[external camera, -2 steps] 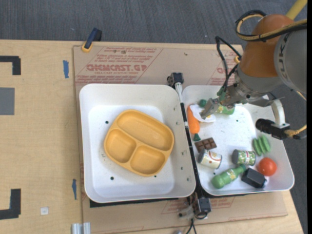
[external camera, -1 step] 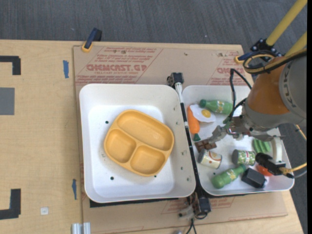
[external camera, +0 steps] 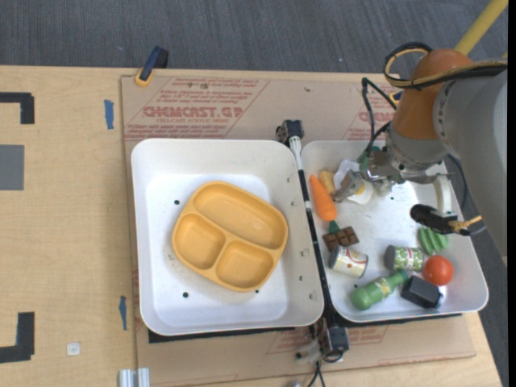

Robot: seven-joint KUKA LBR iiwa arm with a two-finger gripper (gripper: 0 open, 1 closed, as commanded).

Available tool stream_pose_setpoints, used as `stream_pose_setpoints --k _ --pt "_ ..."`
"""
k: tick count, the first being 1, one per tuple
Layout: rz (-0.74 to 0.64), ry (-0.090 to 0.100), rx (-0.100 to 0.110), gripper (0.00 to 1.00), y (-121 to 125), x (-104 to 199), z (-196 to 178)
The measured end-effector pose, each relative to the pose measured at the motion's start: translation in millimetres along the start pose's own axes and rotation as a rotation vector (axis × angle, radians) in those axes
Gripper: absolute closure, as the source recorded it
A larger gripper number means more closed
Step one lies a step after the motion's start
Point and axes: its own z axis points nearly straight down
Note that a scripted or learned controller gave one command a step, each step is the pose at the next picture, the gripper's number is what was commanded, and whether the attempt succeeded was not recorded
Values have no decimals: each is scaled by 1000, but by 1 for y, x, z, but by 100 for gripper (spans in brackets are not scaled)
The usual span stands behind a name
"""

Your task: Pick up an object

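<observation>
My gripper (external camera: 351,185) hangs low over the back left part of the right bin (external camera: 476,293). It sits right at a small white and yellow item (external camera: 360,193), which it partly hides. An orange carrot (external camera: 323,201) lies just to its left, by the bin's left wall. A brown chocolate bar (external camera: 340,237) and a white cup (external camera: 349,260) lie in front of the carrot. The grey arm with its orange band (external camera: 419,95) comes in from the upper right.
More items in the right bin: a green bottle (external camera: 376,290), a grey-green can (external camera: 405,257), a red tomato (external camera: 438,270), a black block (external camera: 422,292), a green vegetable (external camera: 432,240). A yellow divided plate (external camera: 230,236) lies in the left bin (external camera: 153,184).
</observation>
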Motion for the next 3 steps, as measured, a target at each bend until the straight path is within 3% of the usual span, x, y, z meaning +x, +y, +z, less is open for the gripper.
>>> stream_pose_setpoints --k 1,2,3 --pt "43 -9 -33 0 -170 -26 3" --pt "42 -10 -39 100 -168 -25 -8" --pt "-100 -12 -35 100 -160 35 -101"
